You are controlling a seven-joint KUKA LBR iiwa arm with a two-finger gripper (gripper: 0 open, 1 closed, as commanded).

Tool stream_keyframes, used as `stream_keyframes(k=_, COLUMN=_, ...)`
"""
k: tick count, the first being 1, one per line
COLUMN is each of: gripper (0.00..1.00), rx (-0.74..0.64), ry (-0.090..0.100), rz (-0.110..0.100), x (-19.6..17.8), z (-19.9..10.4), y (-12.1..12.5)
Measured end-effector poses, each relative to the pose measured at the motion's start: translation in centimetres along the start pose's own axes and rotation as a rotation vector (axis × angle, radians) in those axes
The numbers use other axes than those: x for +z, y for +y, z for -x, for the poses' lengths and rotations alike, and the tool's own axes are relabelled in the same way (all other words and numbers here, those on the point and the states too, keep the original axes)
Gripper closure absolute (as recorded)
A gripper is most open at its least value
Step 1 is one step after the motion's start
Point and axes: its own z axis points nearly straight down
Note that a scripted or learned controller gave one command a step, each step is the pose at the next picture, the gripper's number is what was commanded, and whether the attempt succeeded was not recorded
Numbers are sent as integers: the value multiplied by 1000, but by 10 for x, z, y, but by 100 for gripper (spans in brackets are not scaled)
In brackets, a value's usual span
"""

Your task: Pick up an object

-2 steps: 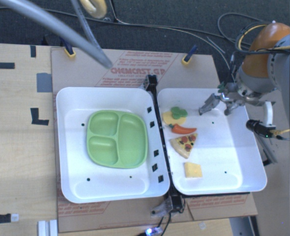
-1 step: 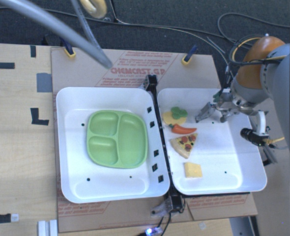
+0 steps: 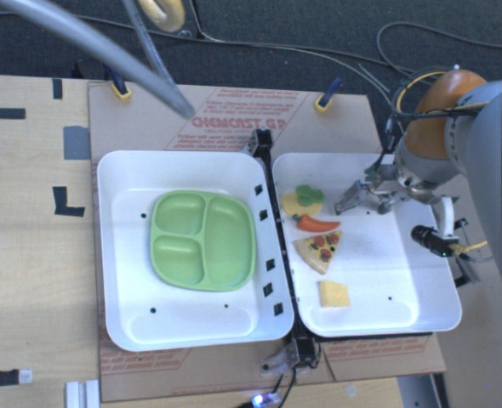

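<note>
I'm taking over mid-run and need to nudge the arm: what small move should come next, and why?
Probably ease the gripper a little toward the left and down. It sits over the right bin with nothing between its fingers, and the nearest items, the yellow-green piece and the orange carrot, lie just to its left.

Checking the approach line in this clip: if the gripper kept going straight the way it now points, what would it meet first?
Probably the yellow-and-green toy food: the gripper points left toward it in the right bin. Its height above the bin is unclear.
</note>
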Motion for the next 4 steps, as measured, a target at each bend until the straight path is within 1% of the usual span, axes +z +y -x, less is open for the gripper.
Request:
stream_keyframes(k=1, gripper=100, rx=-1, ry=-2, rz=5, x=-12, z=0, y=1)
stream_keyframes(k=2, gripper=100, rx=0, ry=4, rz=5, x=-73, z=-7, y=7)
stream_keyframes(k=3, gripper=100, rx=0, ry=3, rz=6, x=-137, z=-7, y=8)
stream_keyframes(k=4, gripper=100, rx=0, ry=3, rz=5, x=-185, z=-7, y=18)
